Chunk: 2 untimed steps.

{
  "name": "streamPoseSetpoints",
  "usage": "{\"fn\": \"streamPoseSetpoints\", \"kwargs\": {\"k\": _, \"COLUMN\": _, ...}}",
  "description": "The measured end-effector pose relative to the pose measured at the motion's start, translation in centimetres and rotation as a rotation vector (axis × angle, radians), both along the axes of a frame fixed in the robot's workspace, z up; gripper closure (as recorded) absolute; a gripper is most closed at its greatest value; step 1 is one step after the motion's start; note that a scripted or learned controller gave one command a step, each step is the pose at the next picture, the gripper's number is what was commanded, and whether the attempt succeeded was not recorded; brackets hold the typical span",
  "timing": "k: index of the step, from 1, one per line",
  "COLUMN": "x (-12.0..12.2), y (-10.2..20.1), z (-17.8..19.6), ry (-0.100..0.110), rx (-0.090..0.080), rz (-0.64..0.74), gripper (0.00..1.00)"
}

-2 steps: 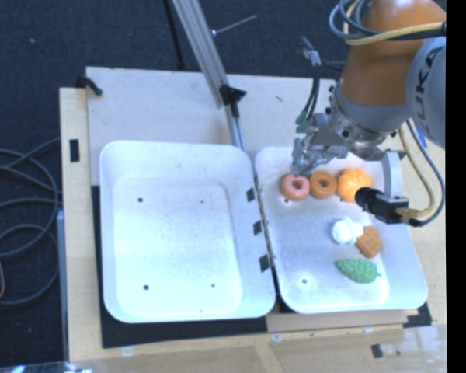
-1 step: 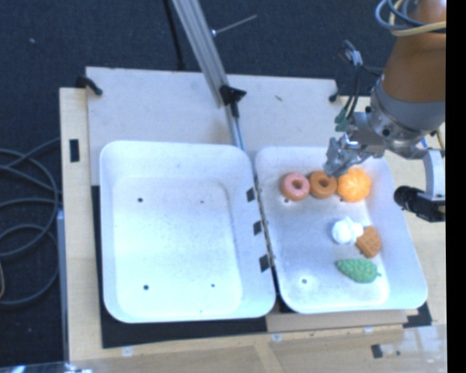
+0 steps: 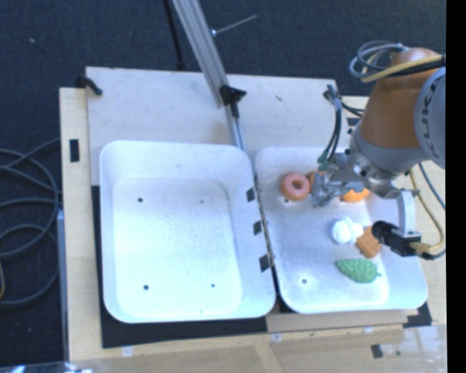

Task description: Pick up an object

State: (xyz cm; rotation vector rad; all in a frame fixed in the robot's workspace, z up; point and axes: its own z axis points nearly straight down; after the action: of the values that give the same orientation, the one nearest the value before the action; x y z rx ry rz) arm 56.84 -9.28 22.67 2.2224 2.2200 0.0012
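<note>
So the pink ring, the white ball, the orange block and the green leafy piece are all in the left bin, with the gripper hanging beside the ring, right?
Not quite: the camera view shows them in the right bin, not the left. The pink ring, white ball, orange block and green leafy piece all lie there, with the gripper beside the ring.

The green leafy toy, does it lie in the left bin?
No, the green leafy toy lies in the right bin, near its front edge.

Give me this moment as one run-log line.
arm: over right bin | gripper: low, beside donut | grasp: none seen | also in bin: orange piece, white ball, green leaf
</note>
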Motion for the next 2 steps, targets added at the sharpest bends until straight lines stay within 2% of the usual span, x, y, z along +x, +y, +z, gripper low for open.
{"fn": "streamPoseSetpoints", "kwargs": {"k": 1, "x": -4.4, "y": 2.3, "z": -1.3, "ry": 0.002, "rx": 0.0, "rz": 0.001, "gripper": 1.0}}
{"fn": "streamPoseSetpoints", "kwargs": {"k": 2, "x": -7.0, "y": 7.9, "z": 13.0, "ry": -0.008, "rx": 0.001, "rz": 0.004, "gripper": 1.0}}
